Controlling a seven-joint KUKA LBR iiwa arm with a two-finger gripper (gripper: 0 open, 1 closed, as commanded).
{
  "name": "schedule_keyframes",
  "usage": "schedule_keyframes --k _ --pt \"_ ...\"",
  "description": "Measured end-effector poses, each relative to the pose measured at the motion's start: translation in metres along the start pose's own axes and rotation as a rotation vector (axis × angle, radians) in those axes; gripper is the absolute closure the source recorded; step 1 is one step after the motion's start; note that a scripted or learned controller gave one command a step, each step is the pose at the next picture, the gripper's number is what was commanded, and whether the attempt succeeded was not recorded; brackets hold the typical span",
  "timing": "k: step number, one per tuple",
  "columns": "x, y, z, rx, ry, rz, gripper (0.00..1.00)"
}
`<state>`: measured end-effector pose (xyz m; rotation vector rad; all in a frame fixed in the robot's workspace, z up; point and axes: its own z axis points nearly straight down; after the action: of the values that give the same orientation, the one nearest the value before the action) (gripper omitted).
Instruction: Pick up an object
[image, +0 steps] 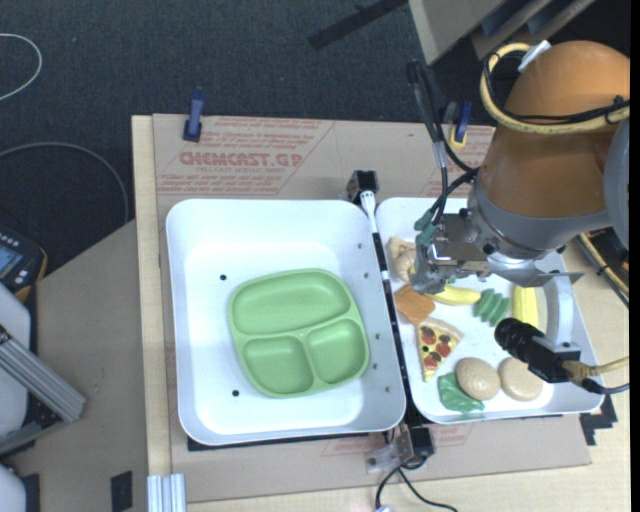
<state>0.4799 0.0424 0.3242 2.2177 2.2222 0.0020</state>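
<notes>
One arm (555, 140) hangs with its tool (440, 262) low over the right bin (575, 400).

The arm (555, 130) runs off the right and top edges and covers the upper part of the right bin (590, 400). Its gripper (440, 262) hides part of the toy food beneath it. The yellow corn (527, 305) is partly covered by the wrist.
</notes>
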Motion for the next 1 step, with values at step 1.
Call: schedule_keyframes --k 1 --pt "0.0002 0.0004 -0.0097 -0.001 -0.001 -0.001 1.00"
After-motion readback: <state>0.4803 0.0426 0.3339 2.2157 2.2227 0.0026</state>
